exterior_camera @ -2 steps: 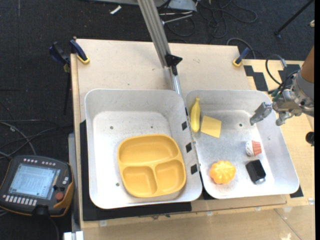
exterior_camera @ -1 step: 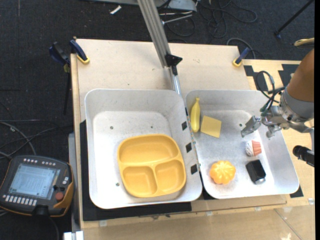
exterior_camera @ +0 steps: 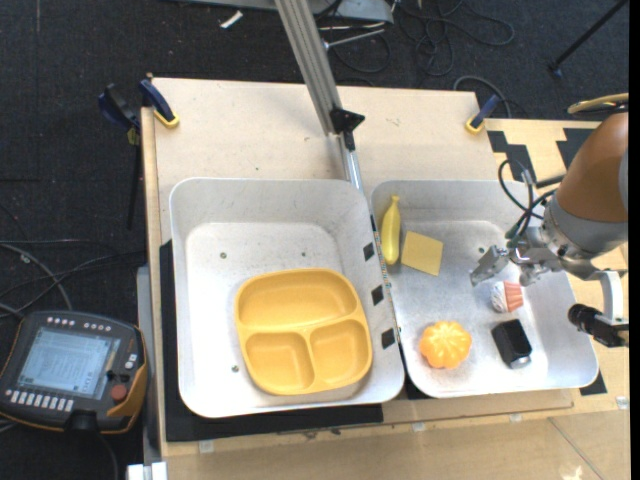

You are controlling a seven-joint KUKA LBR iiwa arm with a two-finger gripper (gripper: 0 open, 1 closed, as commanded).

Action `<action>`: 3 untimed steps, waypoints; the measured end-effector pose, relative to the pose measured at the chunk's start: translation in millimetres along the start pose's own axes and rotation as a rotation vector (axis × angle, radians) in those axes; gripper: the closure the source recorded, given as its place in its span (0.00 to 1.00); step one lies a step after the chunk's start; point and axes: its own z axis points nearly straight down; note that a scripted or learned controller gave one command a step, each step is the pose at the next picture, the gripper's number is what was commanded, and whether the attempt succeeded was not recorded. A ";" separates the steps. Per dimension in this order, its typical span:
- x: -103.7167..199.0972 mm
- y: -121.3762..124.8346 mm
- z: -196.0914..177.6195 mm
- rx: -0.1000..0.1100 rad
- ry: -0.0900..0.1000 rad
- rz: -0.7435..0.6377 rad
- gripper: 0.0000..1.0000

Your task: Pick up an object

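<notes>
- Two white bins sit side by side on the bench: the left bin [exterior_camera: 200, 268] and the right bin [exterior_camera: 570, 368].
- The left bin has a yellow tray [exterior_camera: 302, 330] with three parts in it.
- The right bin has a banana [exterior_camera: 390, 230], a yellow block [exterior_camera: 422, 253], an orange ball like a little pumpkin [exterior_camera: 445, 344], a black box [exterior_camera: 512, 342], and a small white and red thing [exterior_camera: 507, 295].
- The gripper [exterior_camera: 497, 265] hangs low in the right bin, just above the small white and red thing.
- I cannot tell how wide the gripper is, and nothing can be seen held in it.
- Nothing looks lifted, so I think the picking up is not done yet.
- The small white and red thing is closest, so it looks like the one to grab.
</notes>
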 end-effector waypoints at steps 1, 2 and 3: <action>-0.4 1.6 -13.3 -0.006 -0.002 0.000 1.00; -0.2 5.2 -77.1 -0.012 -0.004 -0.002 1.00; 7.3 1.0 -134.9 -0.012 -0.004 -0.003 1.00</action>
